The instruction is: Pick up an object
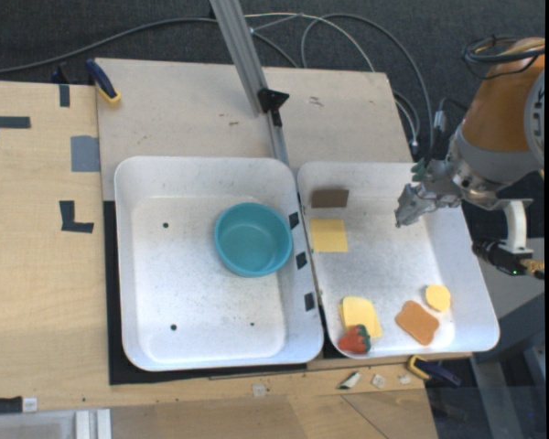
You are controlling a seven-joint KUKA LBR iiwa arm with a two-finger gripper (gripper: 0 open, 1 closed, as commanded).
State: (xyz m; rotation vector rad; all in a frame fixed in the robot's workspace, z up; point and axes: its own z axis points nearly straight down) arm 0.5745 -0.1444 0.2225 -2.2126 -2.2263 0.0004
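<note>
My gripper (406,212) hangs over the right bin (457,245), near its back right part, with bare bin floor beneath it. Left of it lie a brown block (329,198) and a pale yellow square (328,235). Along the bin's front are a yellow piece (359,312) with a red strawberry-like item (354,339) against it, an orange slab (417,322) and a small yellow round piece (437,297). A teal bowl (252,238) stands in the left bin (146,273). Nothing shows between the fingers.
A slanted metal pole (247,62) rises behind the bins, with cables (348,35) across the back. A blue and yellow clamp (103,80) lies at the board's back left corner. Small bits (375,380) lie on the bench in front of the right bin.
</note>
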